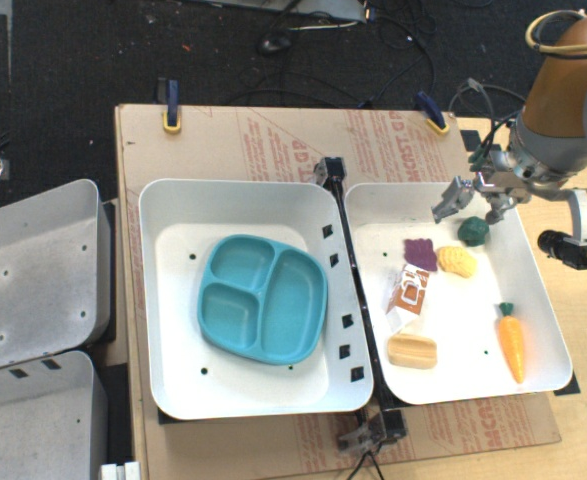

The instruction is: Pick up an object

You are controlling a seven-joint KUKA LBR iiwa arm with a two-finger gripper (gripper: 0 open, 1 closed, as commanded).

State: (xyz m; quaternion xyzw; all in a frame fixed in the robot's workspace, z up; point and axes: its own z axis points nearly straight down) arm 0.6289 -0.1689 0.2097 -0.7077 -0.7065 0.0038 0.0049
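My gripper [475,206] hangs over the back of the right bin [548,298], its two fingers spread open with nothing between them. Just below and in front of it lies a small dark green object [473,231], apart from the fingertips. Further forward in the same bin are a yellow lumpy object [457,261], a purple piece [420,253], an orange and white snack packet [410,290], a tan block [412,351] and an orange carrot [512,341] near the right wall.
The left bin [163,298] holds a teal divided plate [263,298]. A black divider with clips [348,278] runs between the bins. Two white lids [33,268] lie left of the bench. Cables lie on the floor behind.
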